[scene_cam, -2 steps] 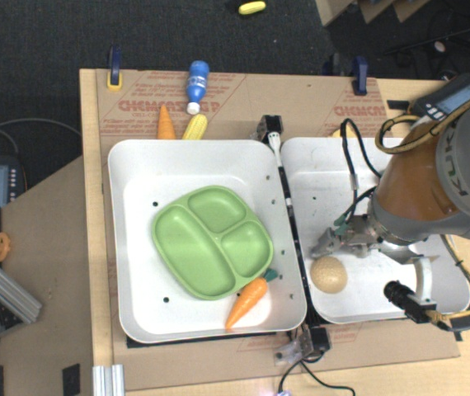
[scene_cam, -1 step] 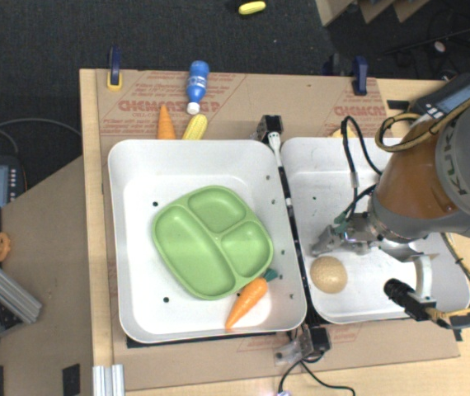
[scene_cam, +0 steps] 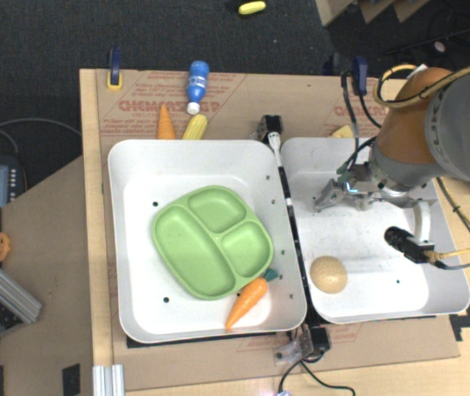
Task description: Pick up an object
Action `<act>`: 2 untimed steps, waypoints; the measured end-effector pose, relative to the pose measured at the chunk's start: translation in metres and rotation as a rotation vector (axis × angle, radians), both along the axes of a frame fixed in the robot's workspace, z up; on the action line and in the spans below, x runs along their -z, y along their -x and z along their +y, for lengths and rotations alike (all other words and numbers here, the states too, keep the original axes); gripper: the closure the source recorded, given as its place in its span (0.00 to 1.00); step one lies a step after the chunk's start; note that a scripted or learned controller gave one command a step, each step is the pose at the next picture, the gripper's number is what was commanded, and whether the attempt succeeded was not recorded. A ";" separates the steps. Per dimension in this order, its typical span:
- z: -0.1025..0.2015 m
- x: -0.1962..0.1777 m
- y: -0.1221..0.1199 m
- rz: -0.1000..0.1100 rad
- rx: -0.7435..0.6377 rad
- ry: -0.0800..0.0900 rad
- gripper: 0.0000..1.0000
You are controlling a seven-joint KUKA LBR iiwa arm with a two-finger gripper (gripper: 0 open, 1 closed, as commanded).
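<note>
Looking over the worktop [scene_cam: 95,147], I count two white bins side by side. The left bin [scene_cam: 128,246] holds one green plate [scene_cam: 210,242] with three compartments, and one orange carrot [scene_cam: 247,301] lies against the plate's near right edge. The right bin [scene_cam: 367,299] holds one tan round lump [scene_cam: 328,274], alone in its near left part. The gripper [scene_cam: 344,192] hangs over the far part of that same bin, apart from the lump and farther back; whether it is open or closed I cannot tell, and I see nothing held in it. The grey arm [scene_cam: 433,130] covers the bin's far right corner. Behind the left bin, on the bare worktop, lie a second carrot [scene_cam: 165,124], one yellow corn cob [scene_cam: 195,126] and one blue-and-white bottle [scene_cam: 196,83].
</note>
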State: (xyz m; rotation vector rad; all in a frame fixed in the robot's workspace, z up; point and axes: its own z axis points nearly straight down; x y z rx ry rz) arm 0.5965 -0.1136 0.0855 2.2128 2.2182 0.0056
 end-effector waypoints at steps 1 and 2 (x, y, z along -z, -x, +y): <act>-0.016 0.002 0.113 0.019 0.009 -0.005 0.00; -0.109 0.000 0.040 0.016 0.003 -0.018 0.00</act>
